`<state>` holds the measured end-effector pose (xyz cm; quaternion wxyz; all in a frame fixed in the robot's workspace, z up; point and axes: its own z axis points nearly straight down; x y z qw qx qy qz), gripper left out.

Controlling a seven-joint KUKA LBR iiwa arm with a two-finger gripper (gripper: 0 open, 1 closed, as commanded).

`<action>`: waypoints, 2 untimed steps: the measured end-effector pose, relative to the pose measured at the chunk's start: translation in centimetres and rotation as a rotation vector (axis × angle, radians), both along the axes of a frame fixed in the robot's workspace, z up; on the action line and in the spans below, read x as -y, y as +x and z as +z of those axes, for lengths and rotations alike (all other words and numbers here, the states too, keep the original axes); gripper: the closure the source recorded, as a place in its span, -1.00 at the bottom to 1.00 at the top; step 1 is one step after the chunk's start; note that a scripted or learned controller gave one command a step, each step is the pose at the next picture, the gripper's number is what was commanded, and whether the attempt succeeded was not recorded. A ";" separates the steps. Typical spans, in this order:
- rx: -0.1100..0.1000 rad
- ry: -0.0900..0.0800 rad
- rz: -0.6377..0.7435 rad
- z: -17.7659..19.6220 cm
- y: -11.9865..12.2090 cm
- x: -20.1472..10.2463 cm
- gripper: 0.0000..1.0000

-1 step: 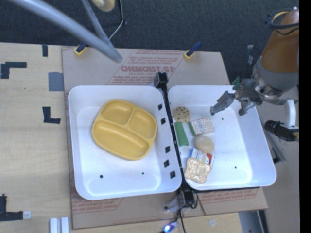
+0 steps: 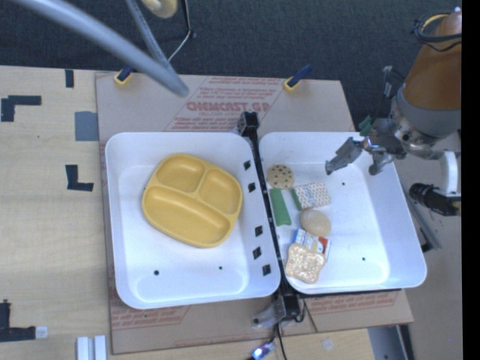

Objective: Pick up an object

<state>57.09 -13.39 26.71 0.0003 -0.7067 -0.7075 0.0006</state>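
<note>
Hovering over the right bin with spread, empty fingers, the gripper hung near a round cookie.

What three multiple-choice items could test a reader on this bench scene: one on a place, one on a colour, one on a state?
1. Where does the divided plate lie?
A. in the left bin
B. in the right bin
C. on the cardboard outside both bins

2. What colour is the stick-like thing beside the divider between the bins?
A. red
B. green
C. black

3. How does the tool stand to the small things in the right bin?
A. it clamps the round speckled cookie
B. it presses on the divided plate
C. it hangs over the upper right part of that bin, apart from them

Key: 1 A, the yellow plate rests on the left bin's floor. 2 B, the stick is plainly green. 3 C, bare white floor shows between the tool and the nearest thing.
</note>
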 end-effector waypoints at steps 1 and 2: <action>-0.007 0.001 0.000 -6.5 0.0 -0.1 -1.00; -0.007 0.000 -0.001 -12.7 -0.1 0.6 -1.00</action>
